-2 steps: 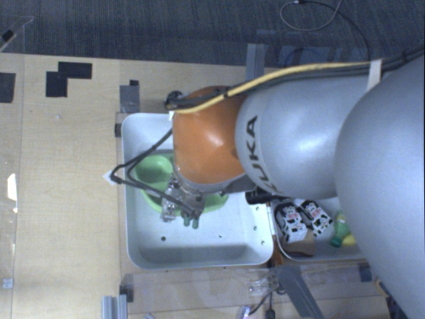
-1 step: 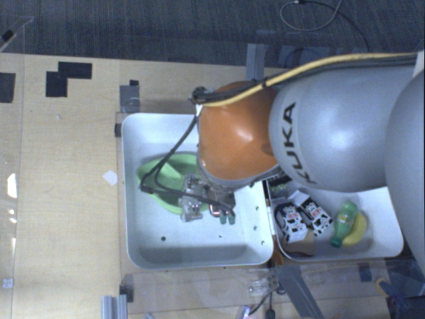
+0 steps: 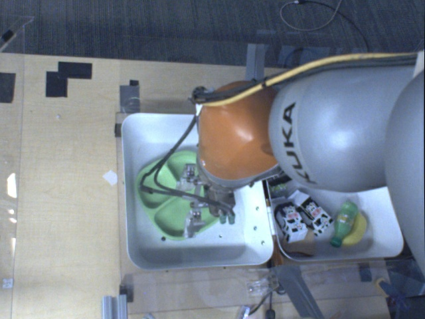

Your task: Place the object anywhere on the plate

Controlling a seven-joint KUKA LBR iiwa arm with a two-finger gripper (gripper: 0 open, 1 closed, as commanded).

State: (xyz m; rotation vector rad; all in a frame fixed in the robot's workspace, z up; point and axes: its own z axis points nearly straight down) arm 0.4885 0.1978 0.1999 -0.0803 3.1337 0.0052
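Plate (image 3: 154,178), green and lobed, lies in the left bin (image 3: 133,138) at centre frame, partly hidden beneath the gripper (image 3: 196,208); jaws state cannot be determined.

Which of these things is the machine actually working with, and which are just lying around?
For the job:
green plate in the left bin
gripper above the plate

Lying about, in the right bin:
green bottle
banana
two black-and-white cartons

Wooden bench (image 3: 60,198) — bearing two white bins (image 3: 199,254).
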